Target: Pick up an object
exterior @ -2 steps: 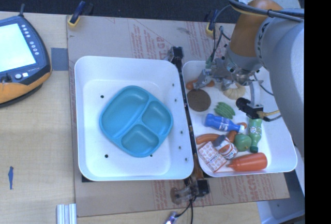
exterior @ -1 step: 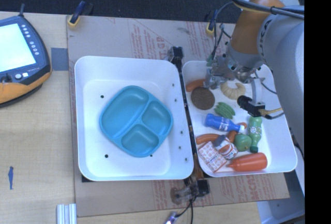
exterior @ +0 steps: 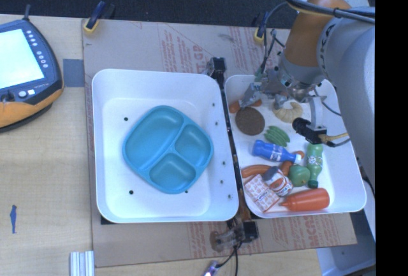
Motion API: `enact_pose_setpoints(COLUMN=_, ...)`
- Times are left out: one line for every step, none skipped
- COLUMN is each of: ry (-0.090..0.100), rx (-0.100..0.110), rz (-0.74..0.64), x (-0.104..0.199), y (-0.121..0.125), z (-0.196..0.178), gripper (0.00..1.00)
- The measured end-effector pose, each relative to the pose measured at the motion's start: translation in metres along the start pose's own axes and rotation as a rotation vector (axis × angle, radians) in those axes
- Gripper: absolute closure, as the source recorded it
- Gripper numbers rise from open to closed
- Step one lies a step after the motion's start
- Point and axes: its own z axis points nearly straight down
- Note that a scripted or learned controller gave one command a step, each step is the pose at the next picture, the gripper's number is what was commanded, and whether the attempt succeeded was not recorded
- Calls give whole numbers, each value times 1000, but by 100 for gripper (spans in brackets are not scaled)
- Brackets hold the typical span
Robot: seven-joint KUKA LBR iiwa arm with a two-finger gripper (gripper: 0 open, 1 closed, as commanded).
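gripper (exterior: pixel 275 93) low over right bin's (exterior: pixel 347 195) far end | finger state: cannot tell | brown disc (exterior: pixel 250 120) just beside, at its 7 o'clock | nearest candidate

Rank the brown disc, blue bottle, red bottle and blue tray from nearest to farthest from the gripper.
From the gripper:
1. Brown disc, just below-left of it.
2. Blue bottle, mid right bin.
3. Red bottle, that bin's bottom edge.
4. Blue tray, in the left bin.

Lying jumbled in the right bin (exterior: pixel 354 187): brown disc (exterior: pixel 250 120) at eleven o'clock, green pepper (exterior: pixel 277 135) and blue bottle (exterior: pixel 274 152) centrally, red bottle (exterior: pixel 305 200) at six.
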Motion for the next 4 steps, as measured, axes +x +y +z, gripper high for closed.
enact_pose_setpoints(ry=-2, rx=1, rz=4, x=-1, y=-1, z=11, gripper=0)
enact_pose_setpoints(ry=0, rx=-1, rz=1, x=0, y=0, z=0, gripper=100)
enact_pose_setpoints(ry=0, rx=0, rz=0, x=0, y=0, z=0, gripper=0)
enact_pose_setpoints(ry=-3, rx=3, rz=5, x=-1, y=-1, z=11, gripper=0)
